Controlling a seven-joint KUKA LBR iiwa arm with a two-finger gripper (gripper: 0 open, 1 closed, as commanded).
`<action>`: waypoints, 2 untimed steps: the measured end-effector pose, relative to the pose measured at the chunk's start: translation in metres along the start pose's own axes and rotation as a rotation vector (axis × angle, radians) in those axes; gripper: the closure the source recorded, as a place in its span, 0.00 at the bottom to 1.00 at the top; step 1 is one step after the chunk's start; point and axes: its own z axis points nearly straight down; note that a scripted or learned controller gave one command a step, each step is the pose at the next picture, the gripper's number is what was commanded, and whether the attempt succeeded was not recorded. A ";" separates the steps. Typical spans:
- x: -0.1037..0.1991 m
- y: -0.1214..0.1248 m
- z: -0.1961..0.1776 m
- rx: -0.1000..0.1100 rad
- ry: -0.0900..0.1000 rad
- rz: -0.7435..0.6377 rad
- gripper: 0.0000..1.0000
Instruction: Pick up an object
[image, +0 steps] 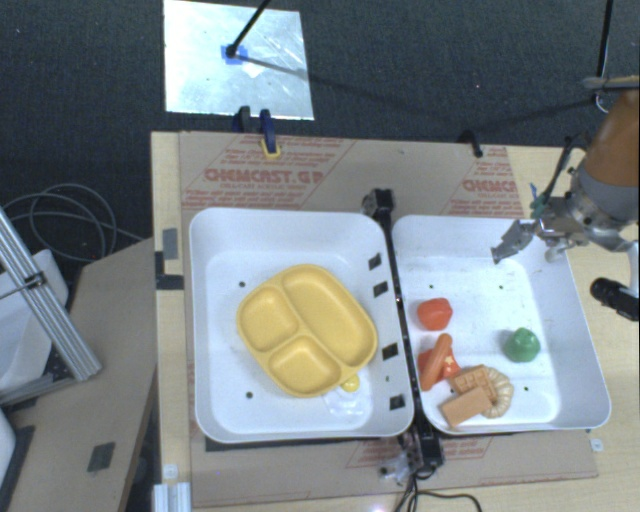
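The two-finger gripper (527, 240) is being held spread and empty over the right white bin (575, 330), well apart from the round orange-red toy tomato (434, 313).

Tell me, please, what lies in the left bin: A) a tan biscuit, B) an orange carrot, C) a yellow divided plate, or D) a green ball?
C: the yellow divided plate rests in the left bin, while the small food pieces sit in the right bin.
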 end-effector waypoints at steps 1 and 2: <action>-0.014 -0.065 0.017 0.006 0.001 0.006 0.00; -0.027 -0.094 0.120 0.003 0.001 0.005 0.00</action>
